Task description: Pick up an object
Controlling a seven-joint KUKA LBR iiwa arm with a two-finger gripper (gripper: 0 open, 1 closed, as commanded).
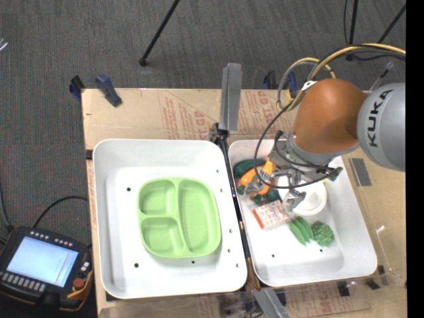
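On my screen a cardboard-topped bench (159, 111) carries two white bins, and my gripper (265, 181) hangs low in the right bin (351, 244), buried in a clutter of orange and dark green toys (250, 171); from this angle I cannot tell how it is set or whether it has anything. A red-and-white packet (269, 214) lies just below it, green pea pods (301, 230) beyond, and the green divided plate (179, 217) sits well off in the left bin (106, 177). My worry is crowding: the pieces touch, so a grab could nudge one aside or snag two.
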